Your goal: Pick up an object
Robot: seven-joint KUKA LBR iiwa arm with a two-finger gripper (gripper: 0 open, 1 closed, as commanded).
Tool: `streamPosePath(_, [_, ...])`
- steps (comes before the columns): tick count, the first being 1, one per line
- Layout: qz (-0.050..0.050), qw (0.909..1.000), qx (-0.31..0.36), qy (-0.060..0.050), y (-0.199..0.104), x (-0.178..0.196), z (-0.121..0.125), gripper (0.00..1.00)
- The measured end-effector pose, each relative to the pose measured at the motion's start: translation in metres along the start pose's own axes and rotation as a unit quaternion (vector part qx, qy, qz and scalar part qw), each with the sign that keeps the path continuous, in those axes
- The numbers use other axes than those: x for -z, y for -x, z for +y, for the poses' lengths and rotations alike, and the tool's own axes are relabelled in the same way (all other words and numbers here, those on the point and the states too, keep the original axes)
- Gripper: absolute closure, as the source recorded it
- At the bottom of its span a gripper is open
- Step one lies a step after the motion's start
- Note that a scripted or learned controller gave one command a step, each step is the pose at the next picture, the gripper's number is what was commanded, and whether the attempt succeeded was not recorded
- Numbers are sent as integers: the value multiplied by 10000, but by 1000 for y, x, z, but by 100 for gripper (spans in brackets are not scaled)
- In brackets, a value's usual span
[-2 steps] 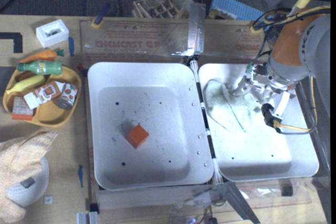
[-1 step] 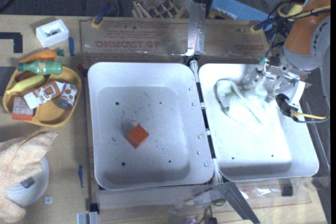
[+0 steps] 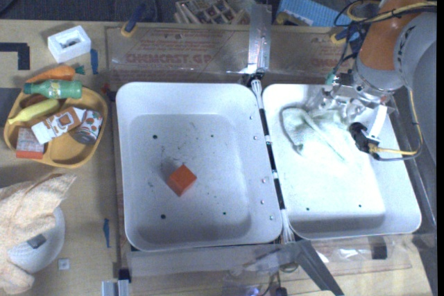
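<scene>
An orange cube lies on the floor of the left bin, a little left of its middle. The arm comes in from the upper right, and its gripper hangs low over the upper left part of the right bin, close to the wall between the two bins. The gripper looks pale and blurred against the white floor. I see nothing held in it. The cube is well apart from it, down and to the left.
A yellow bowl with bottles and packets sits left of the bins, and a crumpled cloth lies below it. A small white box is at the far left. Black and yellow cables trail from the wrist over the right bin.
</scene>
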State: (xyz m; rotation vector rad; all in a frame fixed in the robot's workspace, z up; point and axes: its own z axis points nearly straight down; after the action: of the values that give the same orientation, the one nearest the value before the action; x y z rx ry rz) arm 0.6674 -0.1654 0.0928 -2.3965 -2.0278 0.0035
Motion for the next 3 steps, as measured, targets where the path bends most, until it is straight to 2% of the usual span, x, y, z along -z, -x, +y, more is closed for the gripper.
streamPosePath(1, [30, 9990, 439, 15, 36, -6, 8, 0])
streamPosePath(2, [-8, 9746, 2241, 36, -49, -5, -6, 0])
streamPosePath(3, [-10, 9748, 2230, 69, -48, 6, -4, 100])
